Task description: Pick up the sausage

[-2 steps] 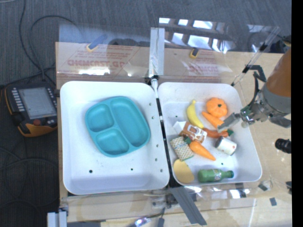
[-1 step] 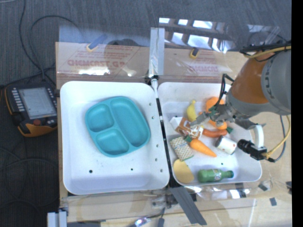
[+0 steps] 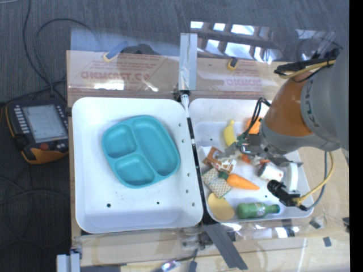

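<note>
Camera view, gripper (image 3: 248,149) fingers hidden, sausage indistinct

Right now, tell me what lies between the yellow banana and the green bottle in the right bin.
In the camera view, the orange carrot lies between the banana and the green bottle.

Bright, even light falls from above. Strong glare streaks the clear panel (image 3: 244,41) behind the bins, and the white left bin (image 3: 91,203) looks nearly washed out, with only soft, faint shadows along its walls. The dark carpet (image 3: 34,38) stays dim but readable. Focus is fairly sharp overall; the arm (image 3: 317,106) looks slightly soft.
</note>
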Robot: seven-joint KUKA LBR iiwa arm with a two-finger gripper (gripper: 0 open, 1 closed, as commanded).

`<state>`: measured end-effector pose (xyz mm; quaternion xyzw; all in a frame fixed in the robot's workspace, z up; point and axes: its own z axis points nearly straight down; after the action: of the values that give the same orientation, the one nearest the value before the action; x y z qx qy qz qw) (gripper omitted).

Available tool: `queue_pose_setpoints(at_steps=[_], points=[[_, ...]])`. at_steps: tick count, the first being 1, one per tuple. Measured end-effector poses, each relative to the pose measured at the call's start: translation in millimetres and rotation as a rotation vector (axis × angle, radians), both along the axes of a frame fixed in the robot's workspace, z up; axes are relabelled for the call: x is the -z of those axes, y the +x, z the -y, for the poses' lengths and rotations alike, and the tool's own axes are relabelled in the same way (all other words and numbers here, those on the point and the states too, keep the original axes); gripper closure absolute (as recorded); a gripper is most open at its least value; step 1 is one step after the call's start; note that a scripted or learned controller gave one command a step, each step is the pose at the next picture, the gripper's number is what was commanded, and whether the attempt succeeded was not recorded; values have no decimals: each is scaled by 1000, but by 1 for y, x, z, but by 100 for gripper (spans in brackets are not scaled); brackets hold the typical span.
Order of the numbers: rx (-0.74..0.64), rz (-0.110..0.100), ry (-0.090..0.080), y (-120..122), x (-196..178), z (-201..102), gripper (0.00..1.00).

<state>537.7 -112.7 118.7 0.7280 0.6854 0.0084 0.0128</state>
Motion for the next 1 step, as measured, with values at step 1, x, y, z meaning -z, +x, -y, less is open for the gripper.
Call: queue_pose_setpoints(at_steps=[1], points=[[-3,10,2,4,-15,-2,100]])
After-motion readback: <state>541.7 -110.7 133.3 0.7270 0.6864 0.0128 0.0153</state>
